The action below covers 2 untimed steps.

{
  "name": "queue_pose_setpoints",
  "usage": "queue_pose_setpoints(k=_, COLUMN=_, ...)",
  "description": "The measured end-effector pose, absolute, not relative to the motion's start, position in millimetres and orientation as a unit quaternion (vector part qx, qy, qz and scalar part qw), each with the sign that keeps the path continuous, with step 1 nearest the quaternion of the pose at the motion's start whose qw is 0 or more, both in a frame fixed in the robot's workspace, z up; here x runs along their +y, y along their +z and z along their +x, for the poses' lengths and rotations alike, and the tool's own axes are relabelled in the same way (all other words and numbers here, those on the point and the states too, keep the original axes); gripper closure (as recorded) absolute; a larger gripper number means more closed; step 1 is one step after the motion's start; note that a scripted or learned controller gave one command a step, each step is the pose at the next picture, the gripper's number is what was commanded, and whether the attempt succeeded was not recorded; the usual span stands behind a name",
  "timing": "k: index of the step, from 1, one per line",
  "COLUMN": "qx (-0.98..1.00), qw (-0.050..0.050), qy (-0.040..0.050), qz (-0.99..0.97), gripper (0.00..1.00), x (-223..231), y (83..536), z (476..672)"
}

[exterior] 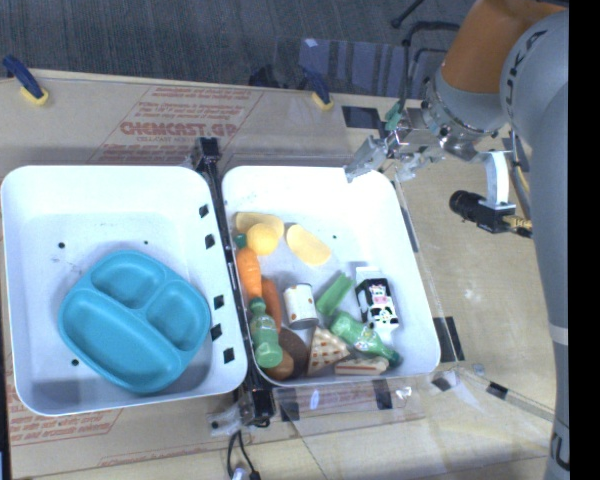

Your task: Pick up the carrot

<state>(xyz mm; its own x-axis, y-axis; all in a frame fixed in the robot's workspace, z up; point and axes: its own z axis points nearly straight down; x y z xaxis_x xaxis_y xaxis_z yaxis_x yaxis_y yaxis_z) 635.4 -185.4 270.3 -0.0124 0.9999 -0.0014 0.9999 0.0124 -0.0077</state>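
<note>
Lying against the left wall of the right shallow white plastic bin (405, 230), one long orange carrot (249, 272) rests among a heap of toy foods: two green bottles, one small can, one pizza slice, one black-and-white carton and two yellow pieces. Left of that bin, the second white bin (40, 193) bears one blue three-part tray (132, 319). Beyond the right bin's far right corner hangs the metal two-finger gripper (372, 160), fingers spread, pinching nothing.

A robot lab: clamped cardboard bench (180, 118), white bins (40, 198), grey arm (540, 88).
</note>
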Motion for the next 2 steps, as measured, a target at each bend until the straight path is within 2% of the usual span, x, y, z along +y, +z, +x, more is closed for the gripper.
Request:
queue_pose_setpoints(k=1, qx=-0.778, qw=0.007, qy=0.0037, qz=-0.629, gripper=0.0, x=-122, y=150, z=617.0)
queue_pose_setpoints(k=2, qx=-0.782, qw=-0.015, qy=-0.0019, qz=-0.623, gripper=0.0, x=-117, y=121, z=623.0)
